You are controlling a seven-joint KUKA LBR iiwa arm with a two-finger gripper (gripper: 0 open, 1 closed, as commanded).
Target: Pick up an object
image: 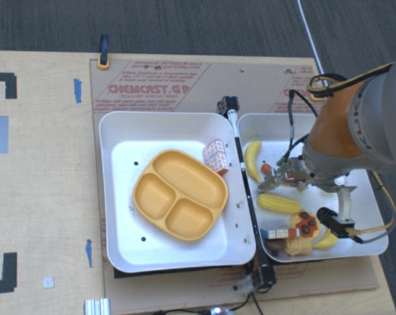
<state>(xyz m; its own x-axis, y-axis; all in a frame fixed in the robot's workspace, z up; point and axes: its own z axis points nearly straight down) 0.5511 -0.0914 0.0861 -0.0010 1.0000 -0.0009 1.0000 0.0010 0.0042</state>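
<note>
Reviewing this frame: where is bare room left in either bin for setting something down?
Left bin: bare floor left of the yellow tray and along its far wall. Right bin: crowded near the corn cob, banana and gripper.

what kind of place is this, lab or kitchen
Most likely a robotics lab bench, not a kitchen: two shallow white plastic bins fixed on a printed cardboard sheet, blue tape markers on the wooden benchtop, and toy food like a yellow plastic banana beside a grey-and-orange arm.
</note>
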